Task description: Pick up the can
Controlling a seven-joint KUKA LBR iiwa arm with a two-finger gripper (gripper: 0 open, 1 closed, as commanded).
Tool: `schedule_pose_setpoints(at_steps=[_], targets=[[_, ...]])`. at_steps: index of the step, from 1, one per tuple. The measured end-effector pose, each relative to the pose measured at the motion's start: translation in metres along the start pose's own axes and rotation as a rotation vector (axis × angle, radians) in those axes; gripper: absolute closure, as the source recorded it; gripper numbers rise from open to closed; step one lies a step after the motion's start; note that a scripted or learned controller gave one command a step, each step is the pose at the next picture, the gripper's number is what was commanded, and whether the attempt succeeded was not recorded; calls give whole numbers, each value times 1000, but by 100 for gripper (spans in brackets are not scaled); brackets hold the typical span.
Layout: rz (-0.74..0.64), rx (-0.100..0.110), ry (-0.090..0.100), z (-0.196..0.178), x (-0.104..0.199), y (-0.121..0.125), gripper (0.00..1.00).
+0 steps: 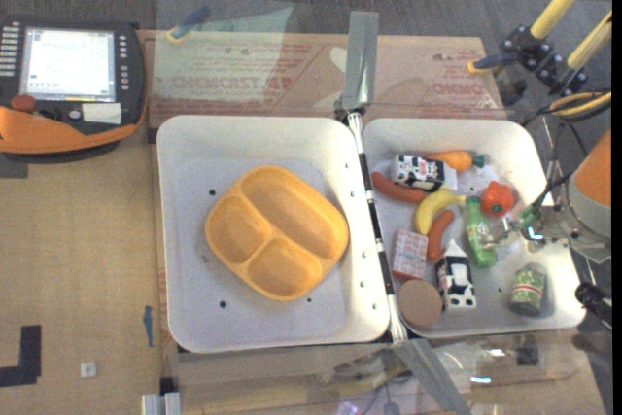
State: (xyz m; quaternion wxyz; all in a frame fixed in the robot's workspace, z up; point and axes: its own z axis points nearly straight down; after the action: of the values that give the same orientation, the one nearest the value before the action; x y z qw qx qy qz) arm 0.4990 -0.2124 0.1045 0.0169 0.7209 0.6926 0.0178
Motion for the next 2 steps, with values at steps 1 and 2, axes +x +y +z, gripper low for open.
schedule_pose_setpoints(at_steps=[1, 2], targets=[[-7, 47, -3, -72, 10, 55, 0], [-7, 48, -3, -72, 10, 55, 0]])
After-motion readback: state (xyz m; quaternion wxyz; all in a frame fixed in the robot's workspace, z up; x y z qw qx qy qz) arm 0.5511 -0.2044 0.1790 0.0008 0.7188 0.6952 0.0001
